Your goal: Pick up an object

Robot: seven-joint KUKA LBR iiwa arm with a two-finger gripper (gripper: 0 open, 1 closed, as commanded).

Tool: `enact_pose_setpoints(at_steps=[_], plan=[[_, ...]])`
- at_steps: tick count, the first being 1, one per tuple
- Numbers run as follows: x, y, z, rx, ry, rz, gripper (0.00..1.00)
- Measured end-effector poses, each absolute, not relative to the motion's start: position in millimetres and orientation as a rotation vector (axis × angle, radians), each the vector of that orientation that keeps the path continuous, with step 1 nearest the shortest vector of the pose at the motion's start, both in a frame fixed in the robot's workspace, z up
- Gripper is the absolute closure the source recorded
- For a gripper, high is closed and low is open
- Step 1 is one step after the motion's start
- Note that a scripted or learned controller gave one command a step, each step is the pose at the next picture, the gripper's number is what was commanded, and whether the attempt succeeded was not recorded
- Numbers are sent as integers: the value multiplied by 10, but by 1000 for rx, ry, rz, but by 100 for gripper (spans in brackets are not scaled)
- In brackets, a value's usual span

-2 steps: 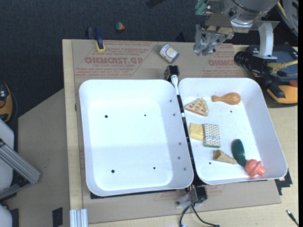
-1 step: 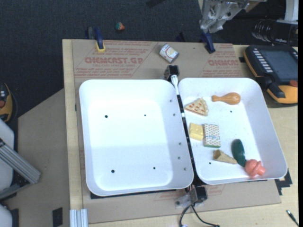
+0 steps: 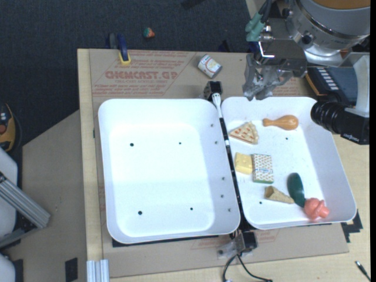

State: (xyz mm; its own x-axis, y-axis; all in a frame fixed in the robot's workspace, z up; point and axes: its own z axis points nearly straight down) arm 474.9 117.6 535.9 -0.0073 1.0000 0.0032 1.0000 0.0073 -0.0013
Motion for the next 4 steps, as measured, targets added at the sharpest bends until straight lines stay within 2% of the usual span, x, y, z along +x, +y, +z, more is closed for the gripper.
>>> enact_pose_setpoints(at_steps=[4], plan=[[4808, 1181, 5764, -2220, -2230, -11, 100]])
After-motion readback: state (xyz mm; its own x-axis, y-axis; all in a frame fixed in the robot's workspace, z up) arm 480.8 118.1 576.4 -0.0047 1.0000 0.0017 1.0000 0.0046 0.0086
